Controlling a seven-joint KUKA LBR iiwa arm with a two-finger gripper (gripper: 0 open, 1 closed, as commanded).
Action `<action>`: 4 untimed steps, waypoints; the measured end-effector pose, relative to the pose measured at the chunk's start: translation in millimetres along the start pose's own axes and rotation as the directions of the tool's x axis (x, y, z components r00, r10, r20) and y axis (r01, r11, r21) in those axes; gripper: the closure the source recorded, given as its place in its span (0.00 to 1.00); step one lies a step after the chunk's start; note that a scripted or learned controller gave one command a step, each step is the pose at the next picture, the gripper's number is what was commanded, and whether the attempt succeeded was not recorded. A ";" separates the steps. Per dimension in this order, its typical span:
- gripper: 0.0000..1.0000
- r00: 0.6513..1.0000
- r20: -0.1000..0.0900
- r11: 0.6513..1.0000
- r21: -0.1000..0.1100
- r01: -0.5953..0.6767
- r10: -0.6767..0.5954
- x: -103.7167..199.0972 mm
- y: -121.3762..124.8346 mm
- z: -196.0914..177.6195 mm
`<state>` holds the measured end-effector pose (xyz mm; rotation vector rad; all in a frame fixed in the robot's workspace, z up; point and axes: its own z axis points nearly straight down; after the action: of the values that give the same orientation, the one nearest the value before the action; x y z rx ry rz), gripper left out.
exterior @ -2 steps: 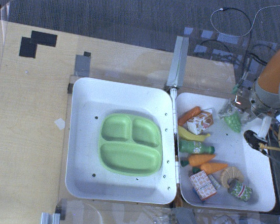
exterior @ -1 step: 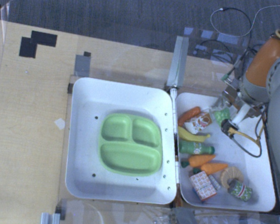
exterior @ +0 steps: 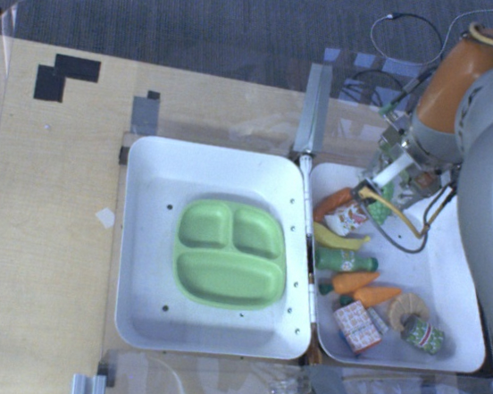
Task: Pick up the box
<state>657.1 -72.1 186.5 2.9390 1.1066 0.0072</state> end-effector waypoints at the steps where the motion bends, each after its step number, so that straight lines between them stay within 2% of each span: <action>1: 1.00 0.922 0.003 0.922 0.003 -0.387 0.387 22.9 -69.8 1.7; 2: 1.00 0.999 0.002 0.999 0.004 -0.040 0.040 34.9 -149.9 1.6; 3: 1.00 0.942 0.001 0.942 0.003 -0.334 0.334 77.5 -230.8 -19.8; 4: 1.00 0.975 0.002 0.975 0.004 -0.224 0.224 58.9 -270.0 -46.3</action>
<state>523.0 169.7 232.3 3.0490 0.7691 0.0020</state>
